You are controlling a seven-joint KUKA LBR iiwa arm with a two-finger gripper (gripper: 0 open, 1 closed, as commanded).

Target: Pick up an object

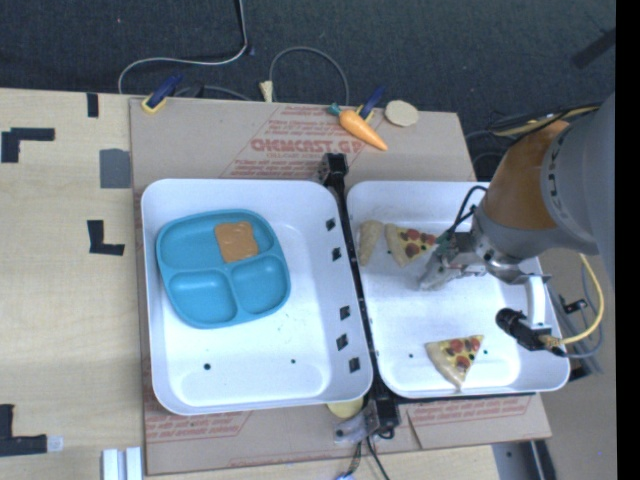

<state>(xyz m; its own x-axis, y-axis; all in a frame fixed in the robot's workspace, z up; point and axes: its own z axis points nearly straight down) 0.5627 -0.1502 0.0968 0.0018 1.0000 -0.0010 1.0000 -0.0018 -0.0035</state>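
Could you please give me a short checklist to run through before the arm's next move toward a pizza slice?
1. Target in sight: pizza slice lies in the right bin, just left of the claw: ok.
2. Claw over the target: it sits beside the slice, not above it: not ok.
3. Claw carrying anything: cannot tell.
4. Neighbouring item: a pale piece touches the slice's left edge, may get dragged: not ok.
5. Alternative target: second pizza slice lies alone near the front: ok.

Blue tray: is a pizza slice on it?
No. The blue tray holds a tan square; both pizza slices lie in the right bin.
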